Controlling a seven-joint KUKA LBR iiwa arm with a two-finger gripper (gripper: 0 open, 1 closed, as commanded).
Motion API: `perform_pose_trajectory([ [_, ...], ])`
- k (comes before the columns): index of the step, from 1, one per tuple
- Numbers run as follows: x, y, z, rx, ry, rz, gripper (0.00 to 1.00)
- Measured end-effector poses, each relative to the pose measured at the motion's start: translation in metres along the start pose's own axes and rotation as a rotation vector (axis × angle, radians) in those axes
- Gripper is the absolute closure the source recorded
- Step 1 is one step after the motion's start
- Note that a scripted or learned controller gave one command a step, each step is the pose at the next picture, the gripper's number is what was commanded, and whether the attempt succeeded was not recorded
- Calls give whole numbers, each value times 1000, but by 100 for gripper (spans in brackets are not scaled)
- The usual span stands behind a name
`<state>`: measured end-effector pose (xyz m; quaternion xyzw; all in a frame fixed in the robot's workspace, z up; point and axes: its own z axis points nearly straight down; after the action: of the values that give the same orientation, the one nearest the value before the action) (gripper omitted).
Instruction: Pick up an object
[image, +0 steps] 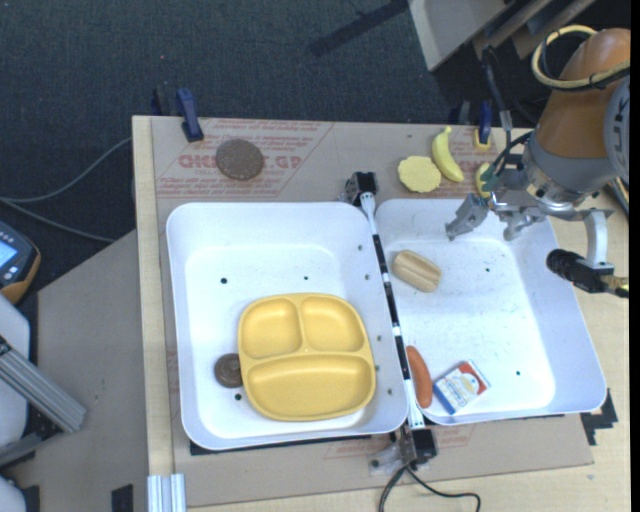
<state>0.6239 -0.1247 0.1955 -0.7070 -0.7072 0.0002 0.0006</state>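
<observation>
Hand (490, 222) spread wide over the upper part of the right bin (560, 330), holding nothing, just up and to the right of the bread roll (415, 270). Roll lying on the bin floor near the divider, clear of other items. Probably a light toy: fairly stiff, smooth, rounded, so liable to squirt out sideways. Best taken across the short width at mid-length, jaws square to the long axis. Further from the roll, toward the bin's lower edge: sausage (419, 376) and small carton (460, 386).
</observation>
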Motion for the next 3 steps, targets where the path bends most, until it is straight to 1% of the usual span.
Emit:
perform_pose_trajectory([
  [1,-6,-7,100,-4,-2,0,0],
  [2,-53,-111,112,8,0,9,0],
  [3,11,-114,111,3,3,-4,0],
])
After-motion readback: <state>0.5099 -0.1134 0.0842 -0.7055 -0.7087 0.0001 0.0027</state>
